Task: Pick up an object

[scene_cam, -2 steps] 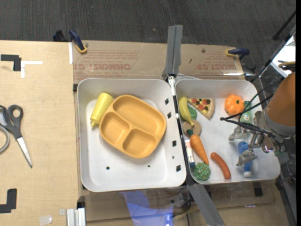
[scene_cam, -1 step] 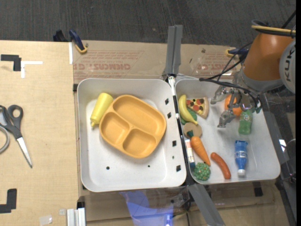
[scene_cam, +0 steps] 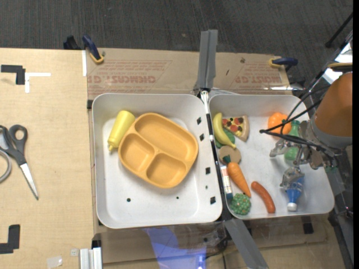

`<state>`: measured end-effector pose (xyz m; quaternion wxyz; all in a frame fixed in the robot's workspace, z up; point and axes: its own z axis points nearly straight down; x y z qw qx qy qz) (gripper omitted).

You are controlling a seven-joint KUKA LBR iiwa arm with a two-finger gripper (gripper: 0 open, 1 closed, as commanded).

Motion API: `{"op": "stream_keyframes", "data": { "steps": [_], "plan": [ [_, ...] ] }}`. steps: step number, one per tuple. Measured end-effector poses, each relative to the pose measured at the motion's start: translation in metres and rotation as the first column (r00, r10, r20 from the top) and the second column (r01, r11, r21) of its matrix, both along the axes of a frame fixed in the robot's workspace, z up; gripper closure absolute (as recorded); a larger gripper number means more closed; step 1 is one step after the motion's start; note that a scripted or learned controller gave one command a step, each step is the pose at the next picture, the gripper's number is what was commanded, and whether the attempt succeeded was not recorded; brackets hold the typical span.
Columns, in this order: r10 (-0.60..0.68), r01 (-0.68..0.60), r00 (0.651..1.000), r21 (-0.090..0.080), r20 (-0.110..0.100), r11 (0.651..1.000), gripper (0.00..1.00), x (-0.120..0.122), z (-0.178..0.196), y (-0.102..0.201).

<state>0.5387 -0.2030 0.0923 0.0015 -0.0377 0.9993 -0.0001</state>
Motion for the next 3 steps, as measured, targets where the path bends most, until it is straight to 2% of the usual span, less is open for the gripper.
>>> {"op": "stream_keyframes", "data": {
  "steps": [1,2,3],
  "plan": [
    [0.0,0.0,1.0,-0.001,0.006,1.0,1.0,0.0019,0.0108,0.0003],
    [0.0,0.0,1.0,-0.001,0.006,1.0,0.0,0.0019,0.0108,0.0003],
    [0.0,0.0,1.0,-0.002,0.01,1.0,1.0,0.0032,0.0205,0.0003]
  ]
}}
